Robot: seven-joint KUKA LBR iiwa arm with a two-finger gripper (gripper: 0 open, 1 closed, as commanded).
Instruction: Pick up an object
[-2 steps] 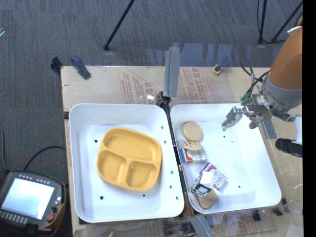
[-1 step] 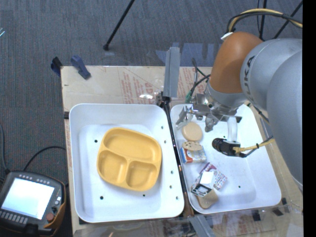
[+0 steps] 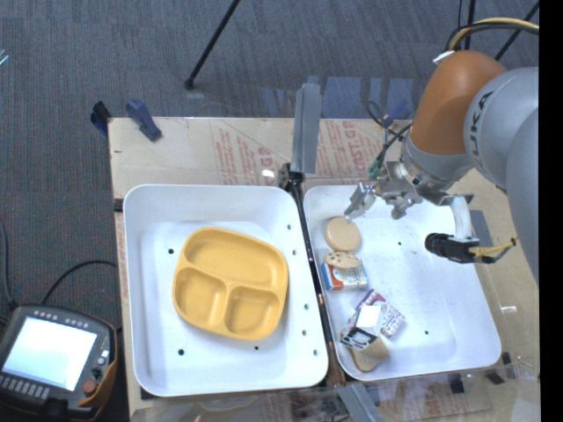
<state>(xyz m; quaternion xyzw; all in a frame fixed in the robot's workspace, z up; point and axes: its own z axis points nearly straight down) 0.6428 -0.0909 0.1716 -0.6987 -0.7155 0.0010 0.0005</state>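
Spread open with nothing between its fingers, the claw (image 3: pixel 380 202) hangs over the upper left part of the right bin (image 3: pixel 435 310), at the end of the grey and orange arm (image 3: pixel 471 104) that reaches in from the right. No grasp has been made, so by my reading the step in hand is the approach. The nearest candidate is a round tan disc (image 3: pixel 342 234), which lies flat on the bin floor just below and left of the claw's left finger. To take it, the claw would likely need to shift toward the disc, centre over it and come down with the fingers straddling its edge. The disc is low and flat, so the grip looks tricky. Just beneath the disc lies a small printed packet (image 3: pixel 345 274). Farther down are a crumpled wrapper (image 3: pixel 376 318) and a tan wooden piece (image 3: pixel 369 355) by the bin's lower rim. The left bin (image 3: pixel 149 222) holds a yellow divided plate (image 3: pixel 230 282). Both bins sit on a pale surface (image 3: pixel 202 148) printed with red lettering, with a metal post (image 3: pixel 308 126) rising between them and a blue clamp (image 3: pixel 141 119) at its far left corner. Around it is dark carpet (image 3: pixel 106 33), crossed by a thin tripod leg (image 3: pixel 215 38), and a teach pendant (image 3: pixel 54 357) lies at lower left.
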